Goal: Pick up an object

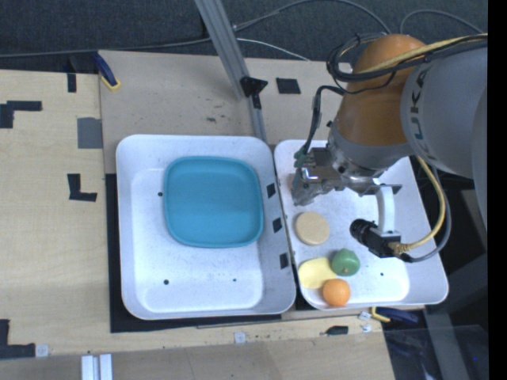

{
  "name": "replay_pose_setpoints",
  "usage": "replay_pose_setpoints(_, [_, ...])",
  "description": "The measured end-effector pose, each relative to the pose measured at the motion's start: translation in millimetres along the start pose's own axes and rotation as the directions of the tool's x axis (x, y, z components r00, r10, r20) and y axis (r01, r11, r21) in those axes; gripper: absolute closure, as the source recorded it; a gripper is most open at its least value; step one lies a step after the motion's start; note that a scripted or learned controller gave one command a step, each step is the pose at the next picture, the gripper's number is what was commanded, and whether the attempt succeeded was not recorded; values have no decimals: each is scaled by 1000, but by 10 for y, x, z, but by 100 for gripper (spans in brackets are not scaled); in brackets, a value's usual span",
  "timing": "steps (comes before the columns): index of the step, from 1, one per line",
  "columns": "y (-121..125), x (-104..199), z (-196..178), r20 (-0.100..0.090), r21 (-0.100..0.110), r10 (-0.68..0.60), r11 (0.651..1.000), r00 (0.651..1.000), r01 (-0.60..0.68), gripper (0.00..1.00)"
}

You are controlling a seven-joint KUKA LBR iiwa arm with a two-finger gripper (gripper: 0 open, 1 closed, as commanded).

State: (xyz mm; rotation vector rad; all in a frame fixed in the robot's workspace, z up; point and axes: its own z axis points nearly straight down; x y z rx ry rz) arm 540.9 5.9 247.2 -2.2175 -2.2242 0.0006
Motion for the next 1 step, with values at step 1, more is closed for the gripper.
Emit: replay_pose_setpoints(1, [-142,505,-2,-1,0,-2,1000,1000,2,100])
